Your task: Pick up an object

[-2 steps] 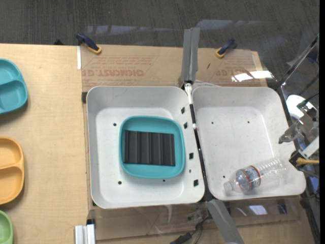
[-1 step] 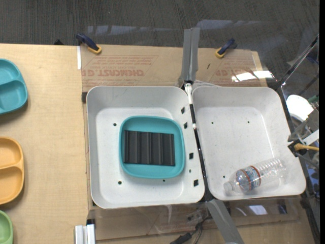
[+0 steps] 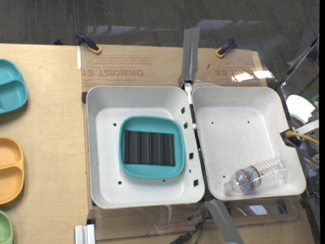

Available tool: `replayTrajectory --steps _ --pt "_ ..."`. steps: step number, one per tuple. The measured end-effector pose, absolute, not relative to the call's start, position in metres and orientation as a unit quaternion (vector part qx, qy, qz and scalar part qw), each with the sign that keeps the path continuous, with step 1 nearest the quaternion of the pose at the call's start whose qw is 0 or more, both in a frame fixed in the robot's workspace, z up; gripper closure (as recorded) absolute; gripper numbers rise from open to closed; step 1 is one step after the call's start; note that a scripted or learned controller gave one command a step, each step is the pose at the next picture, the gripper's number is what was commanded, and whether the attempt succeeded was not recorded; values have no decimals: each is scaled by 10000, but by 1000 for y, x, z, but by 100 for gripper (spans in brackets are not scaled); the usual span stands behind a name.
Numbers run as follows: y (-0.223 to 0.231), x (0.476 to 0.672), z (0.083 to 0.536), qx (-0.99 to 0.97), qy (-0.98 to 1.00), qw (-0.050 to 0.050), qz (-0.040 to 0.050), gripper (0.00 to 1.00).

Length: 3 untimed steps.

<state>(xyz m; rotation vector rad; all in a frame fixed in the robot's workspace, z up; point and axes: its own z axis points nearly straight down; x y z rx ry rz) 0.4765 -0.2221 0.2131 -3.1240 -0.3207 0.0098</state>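
Currently a clear crinkled plastic water bottle [image 3: 252, 178] lies on its side in the right white bin [image 3: 228, 111], the bin on the arm's entry side. Judged light, slippery and crushable; best grasped gently across its labelled middle. Whether the gripper is spread or pressed together cannot be told.

Two shallow white plastic bins sit side by side, a left bin [image 3: 101, 136] and a right bin [image 3: 238, 111]. One teal square tray with a dark ribbed insert [image 3: 151, 147] lies in the left bin, and one clear plastic water bottle [image 3: 254, 176] lies in the right. Three divided plates line the wooden bench: one teal [image 3: 10, 93], one orange [image 3: 9, 169], one green [image 3: 4, 229]. Two blue and yellow clamps, one [image 3: 89, 42] and another [image 3: 225, 48], grip the cardboard sheet.
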Motion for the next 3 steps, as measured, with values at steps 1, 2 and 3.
replayTrajectory --steps 1,2,3 --pt "-142 477 90 -9948 -1017 13 23 0" --pt "-143 475 98 -9948 -1014 23 48 100" --pt "-129 477 175 -9948 -1019 3 23 100"
